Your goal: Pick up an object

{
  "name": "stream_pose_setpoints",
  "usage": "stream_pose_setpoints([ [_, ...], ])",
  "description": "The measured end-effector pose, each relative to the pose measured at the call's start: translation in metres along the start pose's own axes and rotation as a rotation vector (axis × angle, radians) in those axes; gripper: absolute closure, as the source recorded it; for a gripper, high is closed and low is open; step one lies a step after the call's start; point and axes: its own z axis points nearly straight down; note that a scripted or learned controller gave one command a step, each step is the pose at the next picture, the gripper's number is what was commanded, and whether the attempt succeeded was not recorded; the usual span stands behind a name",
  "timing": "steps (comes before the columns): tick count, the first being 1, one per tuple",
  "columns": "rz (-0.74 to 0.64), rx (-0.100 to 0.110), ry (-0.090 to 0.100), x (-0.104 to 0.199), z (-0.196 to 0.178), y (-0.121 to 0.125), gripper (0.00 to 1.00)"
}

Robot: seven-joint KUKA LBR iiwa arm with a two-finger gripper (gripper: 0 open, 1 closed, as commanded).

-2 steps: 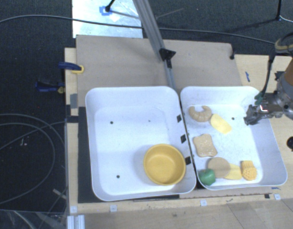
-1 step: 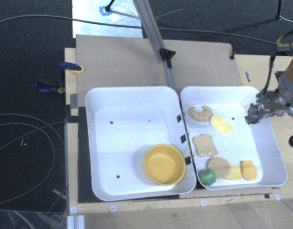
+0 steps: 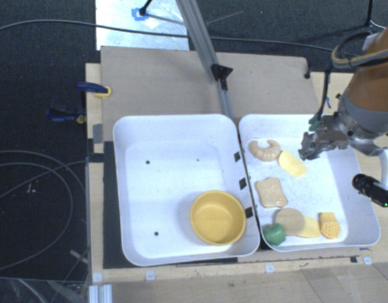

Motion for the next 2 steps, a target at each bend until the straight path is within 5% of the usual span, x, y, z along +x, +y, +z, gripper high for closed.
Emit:
stream_pose_setpoints([
  [2, 0.001, 0.003, 0.000, 0.108, 0.036, 0.012, 1.00],
])
